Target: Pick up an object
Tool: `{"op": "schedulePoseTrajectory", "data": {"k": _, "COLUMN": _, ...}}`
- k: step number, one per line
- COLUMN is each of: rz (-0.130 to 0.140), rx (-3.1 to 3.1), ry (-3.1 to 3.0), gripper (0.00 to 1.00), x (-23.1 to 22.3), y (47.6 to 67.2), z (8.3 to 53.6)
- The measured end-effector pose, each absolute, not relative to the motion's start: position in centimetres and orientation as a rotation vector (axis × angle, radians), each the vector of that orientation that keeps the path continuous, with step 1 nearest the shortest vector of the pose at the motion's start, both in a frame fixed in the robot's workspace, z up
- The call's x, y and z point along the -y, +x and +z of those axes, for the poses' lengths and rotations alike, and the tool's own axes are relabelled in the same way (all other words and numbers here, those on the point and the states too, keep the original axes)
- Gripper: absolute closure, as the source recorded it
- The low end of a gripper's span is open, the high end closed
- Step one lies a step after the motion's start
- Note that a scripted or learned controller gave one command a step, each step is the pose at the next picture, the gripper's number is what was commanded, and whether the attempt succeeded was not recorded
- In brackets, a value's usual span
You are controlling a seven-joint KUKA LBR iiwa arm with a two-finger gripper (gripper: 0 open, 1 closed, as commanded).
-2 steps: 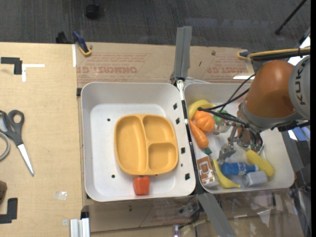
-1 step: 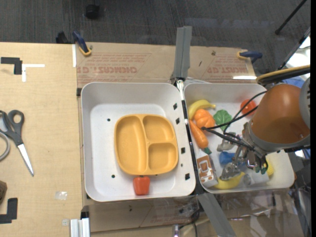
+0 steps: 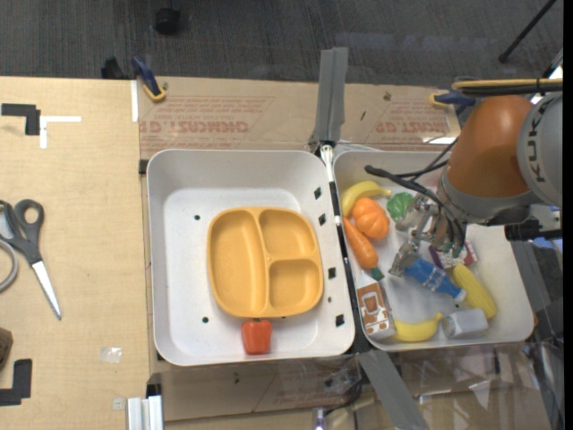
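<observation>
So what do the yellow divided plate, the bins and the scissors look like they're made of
Divided plate: likely moulded plastic, matte yellow-orange, with soft rounded compartment rims and an even colour.
Bins: probably thin plastic, smooth white with a slight sheen, rounded corners.
Scissors: bright blades look like metal; grey handle loops look like plastic, though that is hard to tell from here.

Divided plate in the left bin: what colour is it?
Yellow-orange all over; the divided plate shows clearly in the camera view, lying in the left bin.
</observation>
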State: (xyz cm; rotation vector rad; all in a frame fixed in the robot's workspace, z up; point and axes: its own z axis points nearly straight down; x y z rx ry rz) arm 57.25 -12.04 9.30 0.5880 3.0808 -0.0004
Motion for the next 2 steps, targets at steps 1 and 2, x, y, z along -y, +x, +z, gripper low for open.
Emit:
{"op": "schedulePoseTrajectory", "data": {"k": 1, "rz": -0.002, "rx": -3.078, "ry": 0.582, "gripper": 1.00, "x": 12.00, "y": 57.39, "z": 10.29}}
{"op": "schedulePoseTrajectory", "data": {"k": 2, "rz": -0.001, "rx": -3.078, "ry": 0.582, "gripper": 0.00, "x": 11.98, "y": 57.38, "z": 10.29}}
